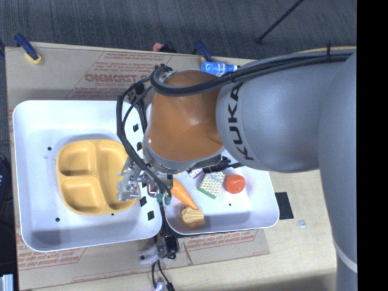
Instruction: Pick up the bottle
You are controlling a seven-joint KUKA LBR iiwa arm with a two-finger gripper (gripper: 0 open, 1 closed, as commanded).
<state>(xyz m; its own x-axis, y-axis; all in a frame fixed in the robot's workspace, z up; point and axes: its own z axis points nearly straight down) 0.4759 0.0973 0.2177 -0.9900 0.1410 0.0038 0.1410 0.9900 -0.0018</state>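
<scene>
1. Dark carpet (91,11) runs along the far side, and in front of it sits the table (91,71), covered with brown cardboard printed in red, a blue clamp (27,47) on its far left corner.
2. Two white bins sit side by side: the left bin (36,120) and the right bin (260,205), their inner rims meeting just beneath the wrist.
3. Big grey arm (279,120) sweeps in from the right, its orange band (182,123) hanging over the seam between the bins, with black cables (130,111) looping around it.
4. Down at the tip, the gripper (134,183) is low over the left bin's right side. Whether it is released or clenched, I cannot tell from this angle.
5. Right beside the gripper, to its left, lies a yellow divided tray (85,174); the gripper overlaps the tray's right edge.
6. Just to the gripper's right, across the rim, a carrot (182,194) lies at a slant.
7. Further right of it are a green checked block (211,185) and a red ball (234,183), close together.
8. A tan lump (193,216) sits just nearer the camera than the carrot.
9. Well away from the gripper, beyond the orange band, a small blue-and-white thing peeks out: possibly the bottle (217,68), though I cannot be sure.
</scene>
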